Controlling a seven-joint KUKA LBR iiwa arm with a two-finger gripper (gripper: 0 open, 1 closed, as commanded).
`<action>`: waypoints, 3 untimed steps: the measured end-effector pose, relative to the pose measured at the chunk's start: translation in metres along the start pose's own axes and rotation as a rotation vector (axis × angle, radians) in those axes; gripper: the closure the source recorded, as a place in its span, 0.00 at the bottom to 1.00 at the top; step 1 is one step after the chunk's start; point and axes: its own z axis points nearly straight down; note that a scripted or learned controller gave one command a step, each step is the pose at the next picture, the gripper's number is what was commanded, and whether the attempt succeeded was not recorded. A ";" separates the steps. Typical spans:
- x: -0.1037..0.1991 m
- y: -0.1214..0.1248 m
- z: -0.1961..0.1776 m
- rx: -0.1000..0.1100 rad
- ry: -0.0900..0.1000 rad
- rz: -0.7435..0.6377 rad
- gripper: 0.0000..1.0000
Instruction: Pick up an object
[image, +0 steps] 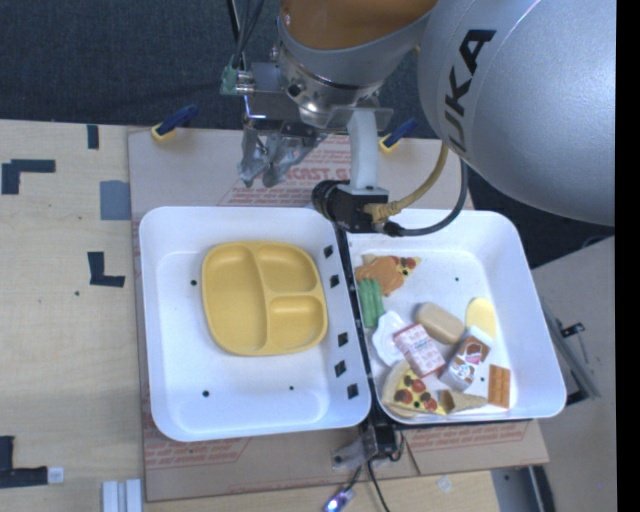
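Observation:
My gripper (265, 165) hangs high above the far edge of the left bin (170, 300), over the cardboard behind it. Its dark fingers point down and nothing shows between them. A yellow divided plate (265, 297) lies in the left bin. The right bin (520, 300) holds several toy foods: a pizza slice (388, 270), a green piece (371, 302), a red and white packet (420, 349), a beige roll (441, 323), a yellow piece (482, 318), another pizza slice (412, 392) and a small can (465, 363).
The big grey arm (520, 90) fills the upper right, with a black cable (440, 205) looping over the right bin's far edge. Blue and yellow clamps (174, 121) hold the cardboard at the back. Wooden bench lies to the left.

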 end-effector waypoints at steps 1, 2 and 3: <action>-0.023 0.014 -0.081 -0.002 -0.003 0.011 1.00; -0.095 -0.034 -0.033 0.013 -0.007 0.017 1.00; -0.167 -0.023 0.060 0.017 -0.010 0.020 1.00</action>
